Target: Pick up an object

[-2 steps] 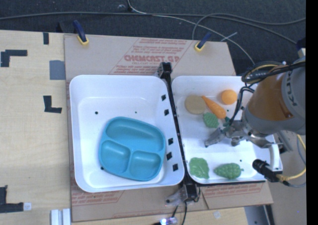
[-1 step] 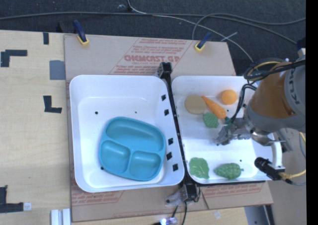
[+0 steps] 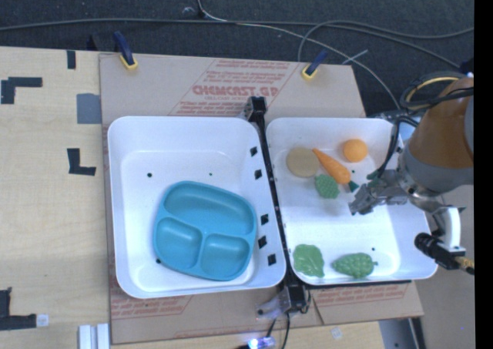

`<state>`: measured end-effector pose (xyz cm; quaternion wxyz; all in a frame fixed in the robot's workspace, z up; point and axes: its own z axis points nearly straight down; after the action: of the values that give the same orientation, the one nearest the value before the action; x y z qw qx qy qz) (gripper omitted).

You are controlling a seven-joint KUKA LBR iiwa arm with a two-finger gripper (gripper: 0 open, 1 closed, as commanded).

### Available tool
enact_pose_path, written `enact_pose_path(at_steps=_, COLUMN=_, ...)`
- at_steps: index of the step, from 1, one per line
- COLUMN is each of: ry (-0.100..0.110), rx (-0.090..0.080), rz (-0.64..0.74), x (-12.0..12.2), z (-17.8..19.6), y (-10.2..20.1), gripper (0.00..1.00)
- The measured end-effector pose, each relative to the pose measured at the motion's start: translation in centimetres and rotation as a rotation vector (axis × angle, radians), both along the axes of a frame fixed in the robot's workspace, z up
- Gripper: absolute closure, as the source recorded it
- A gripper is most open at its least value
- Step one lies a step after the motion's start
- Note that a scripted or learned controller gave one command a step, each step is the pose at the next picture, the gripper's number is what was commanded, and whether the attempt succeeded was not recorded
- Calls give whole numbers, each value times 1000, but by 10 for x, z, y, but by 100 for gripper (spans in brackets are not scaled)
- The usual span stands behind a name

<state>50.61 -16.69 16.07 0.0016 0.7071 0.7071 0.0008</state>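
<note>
Fingers on my gripper (image 3: 362,203): I cannot tell whether they are apart or together, the tip is a dark blur over the right bin (image 3: 400,251). Nothing visibly sits between them. Just left of the tip I see a small green piece (image 3: 326,187) touching the carrot (image 3: 331,166), with a tan disc (image 3: 302,162) and an orange ball (image 3: 354,149) nearby. Two green vegetables (image 3: 309,260) (image 3: 354,265) lie along the near wall. A blue divided tray (image 3: 205,229) rests in the left bin (image 3: 123,186).

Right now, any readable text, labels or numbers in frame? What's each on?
"CHEMCAST GP", red print on the cardboard sheet under the bins, by its far edge.
The same red print repeats along that sheet's other edges, too small and blurred to read.
No other text is readable.
</note>
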Motion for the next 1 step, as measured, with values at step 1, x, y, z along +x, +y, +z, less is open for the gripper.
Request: enact_pose_path(at_steps=1, ry=-1, rx=0, rz=2, x=1, z=53, y=0, gripper=100)
